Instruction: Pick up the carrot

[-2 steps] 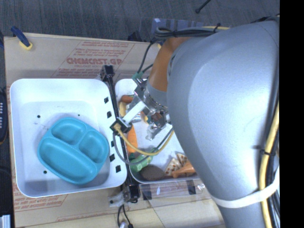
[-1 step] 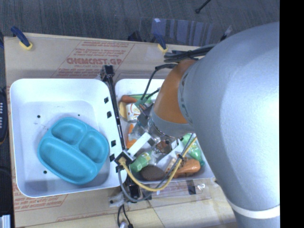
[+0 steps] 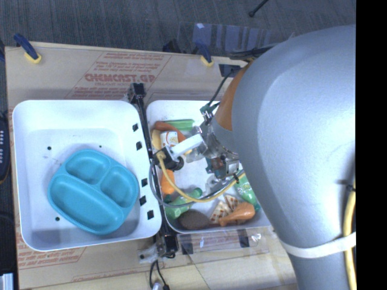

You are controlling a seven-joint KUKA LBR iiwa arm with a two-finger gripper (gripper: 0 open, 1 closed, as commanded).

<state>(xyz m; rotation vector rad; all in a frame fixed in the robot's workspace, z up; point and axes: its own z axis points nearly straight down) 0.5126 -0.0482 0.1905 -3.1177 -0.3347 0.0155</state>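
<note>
Two shallow white bins sit side by side on the bench: the left bin [image 3: 27, 180] at nine o'clock and the right bin [image 3: 181, 109] near the centre. The left bin carries one blue divided plate [image 3: 92, 189], which has three compartments. One grey arm [image 3: 296, 144] covers the three o'clock side, with one gripper [image 3: 208, 153] at its end over the right bin. The right bin holds a crowded heap of toy food. Countable there are two orange carrot-like pieces, one [image 3: 240, 212] at five o'clock and one [image 3: 167, 180] at the bin's left wall, and one dark brown piece [image 3: 193, 220] at six o'clock. Several green pieces lie among them; their exact number cannot be told. Two blue-and-yellow clamps [image 3: 27, 48] grip the bench's far edge, at ten and twelve o'clock.
</note>
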